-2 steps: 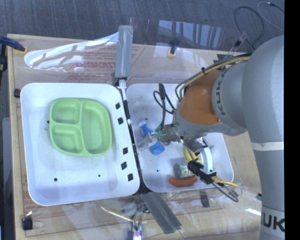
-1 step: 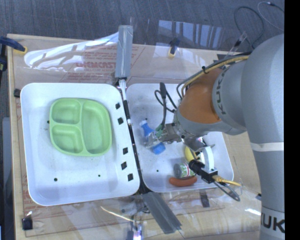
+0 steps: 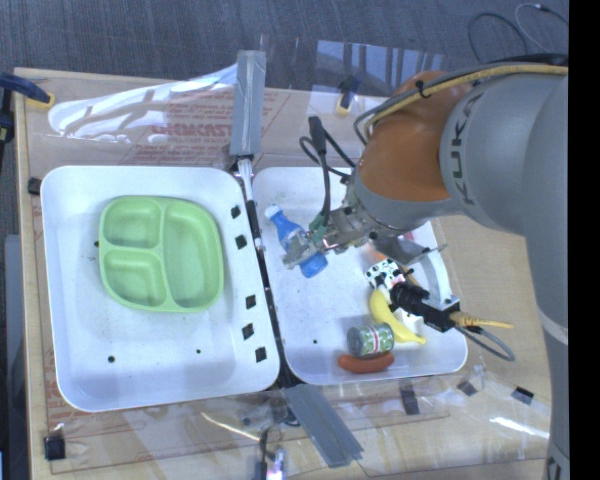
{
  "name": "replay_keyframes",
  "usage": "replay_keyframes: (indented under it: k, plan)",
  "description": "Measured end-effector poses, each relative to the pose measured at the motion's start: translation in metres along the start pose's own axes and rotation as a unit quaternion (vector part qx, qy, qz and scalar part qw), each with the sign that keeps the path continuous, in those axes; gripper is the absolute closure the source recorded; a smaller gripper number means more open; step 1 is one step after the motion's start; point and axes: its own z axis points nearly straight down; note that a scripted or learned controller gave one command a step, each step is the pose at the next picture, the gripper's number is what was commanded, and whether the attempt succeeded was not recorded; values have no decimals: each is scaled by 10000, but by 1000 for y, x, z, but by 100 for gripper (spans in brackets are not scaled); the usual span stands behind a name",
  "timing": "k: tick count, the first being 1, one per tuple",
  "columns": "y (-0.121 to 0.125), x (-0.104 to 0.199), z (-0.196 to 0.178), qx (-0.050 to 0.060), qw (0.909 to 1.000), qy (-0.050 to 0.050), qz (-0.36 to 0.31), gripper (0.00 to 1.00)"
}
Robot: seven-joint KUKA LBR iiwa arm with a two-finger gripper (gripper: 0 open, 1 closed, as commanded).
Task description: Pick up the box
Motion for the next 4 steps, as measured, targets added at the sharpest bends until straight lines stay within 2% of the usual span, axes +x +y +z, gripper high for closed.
replay_keyframes:
  k: [1, 2, 4]
  plan:
    - [50, 51, 26, -2, 9890, -6, -1480, 100]
    - [108, -25, 26, 1, 9856, -1, -1688, 100]
    - [111, -24, 13, 20, 9850, 28, -1723, 100]
